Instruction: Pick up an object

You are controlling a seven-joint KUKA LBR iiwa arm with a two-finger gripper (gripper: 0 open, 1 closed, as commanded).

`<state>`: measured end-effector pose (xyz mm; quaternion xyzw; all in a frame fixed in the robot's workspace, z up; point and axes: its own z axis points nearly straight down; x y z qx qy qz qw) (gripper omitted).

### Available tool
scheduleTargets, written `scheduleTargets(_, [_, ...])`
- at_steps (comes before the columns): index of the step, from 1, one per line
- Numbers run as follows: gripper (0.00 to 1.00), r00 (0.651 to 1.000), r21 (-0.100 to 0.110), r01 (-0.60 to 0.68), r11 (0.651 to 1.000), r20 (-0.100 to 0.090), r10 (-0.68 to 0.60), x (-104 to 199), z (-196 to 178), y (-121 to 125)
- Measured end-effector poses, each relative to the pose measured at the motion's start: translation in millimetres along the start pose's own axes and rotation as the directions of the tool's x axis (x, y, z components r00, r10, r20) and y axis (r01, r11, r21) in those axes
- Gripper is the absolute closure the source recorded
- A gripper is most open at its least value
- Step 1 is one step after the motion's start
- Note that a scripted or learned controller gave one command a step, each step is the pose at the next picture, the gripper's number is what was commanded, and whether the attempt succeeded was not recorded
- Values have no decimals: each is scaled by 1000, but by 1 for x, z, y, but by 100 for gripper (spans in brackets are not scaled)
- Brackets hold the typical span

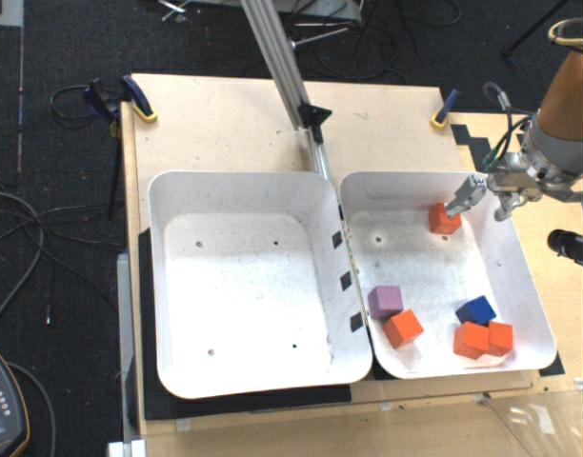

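Observation:
My gripper (481, 207) hangs over the upper right part of the right bin (520, 269), with its two fingers spread apart. An orange block (445, 219) sits just at the tip of the left finger (461, 200). It is beside that finger, not between the two. The right finger (504, 209) is over the bin's right wall. Lower in the same bin lie a purple cube (385, 301), an orange cube (403, 327), a blue cube (475, 309) and two more orange cubes (471, 340) (501, 337).
The left bin (168, 255) stands beside the right one, sharing a raised middle rim. A slanted metal rod (282, 60) crosses the bench's far side. Yellow clamps (139, 103) (444, 110) grip the bench's far corners.

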<state>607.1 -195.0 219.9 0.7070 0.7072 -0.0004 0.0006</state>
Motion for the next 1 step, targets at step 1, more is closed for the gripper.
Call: scheduleTargets(1, [0,1000,3,3,1000,-1,-3,-5,127,59])
